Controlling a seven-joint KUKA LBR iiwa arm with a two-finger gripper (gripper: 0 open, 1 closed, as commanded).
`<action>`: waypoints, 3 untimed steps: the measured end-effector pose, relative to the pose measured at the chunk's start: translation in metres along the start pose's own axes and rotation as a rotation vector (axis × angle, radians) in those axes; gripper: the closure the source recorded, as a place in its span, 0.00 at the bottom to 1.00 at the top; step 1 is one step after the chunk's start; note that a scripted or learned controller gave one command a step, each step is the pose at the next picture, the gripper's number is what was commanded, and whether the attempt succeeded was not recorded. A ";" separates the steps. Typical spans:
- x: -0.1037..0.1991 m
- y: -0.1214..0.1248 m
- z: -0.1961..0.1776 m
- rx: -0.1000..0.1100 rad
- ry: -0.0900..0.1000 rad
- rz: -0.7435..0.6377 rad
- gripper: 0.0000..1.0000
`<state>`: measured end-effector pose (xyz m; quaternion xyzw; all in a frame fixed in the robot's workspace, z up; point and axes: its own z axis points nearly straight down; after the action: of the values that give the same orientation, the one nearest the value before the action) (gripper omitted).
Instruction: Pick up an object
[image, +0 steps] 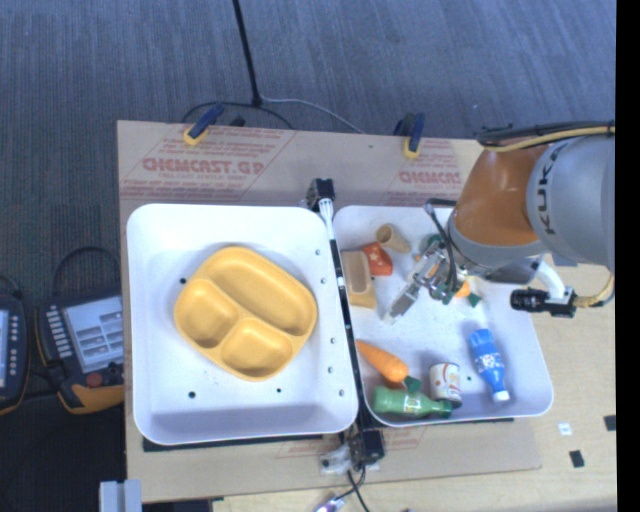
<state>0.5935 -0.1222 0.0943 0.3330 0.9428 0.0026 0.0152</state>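
My gripper (420, 292) hangs over the middle of the right bin (528, 400), open, with nothing between its fingers. One silver finger (400, 303) points down-left toward bare bin floor. Close by on the left lie a tan wooden block (358, 278), a small red piece (377, 259) and a tan piece (388, 237). A small orange-and-white thing (464, 293) peeks out at the gripper's right. Nearer the front edge are an orange carrot (383, 362), a green bottle (410, 404), a small white can (446, 380) and a blue bottle (487, 364).
The left bin (150, 400) holds a yellow divided plate (246, 311). A black ridge (338, 290) separates the two bins. The arm's orange band (495, 200) covers the right bin's far right corner. Clamps (410, 140) and cables lie on the board behind.
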 end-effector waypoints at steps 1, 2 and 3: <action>0.004 0.018 0.000 0.012 0.003 0.125 0.00; 0.041 -0.016 -0.035 0.012 0.028 -0.162 0.00; 0.006 0.018 -0.002 0.009 0.022 -0.211 0.00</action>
<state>0.5997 -0.1042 0.0962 0.2319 0.9727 0.0001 0.0036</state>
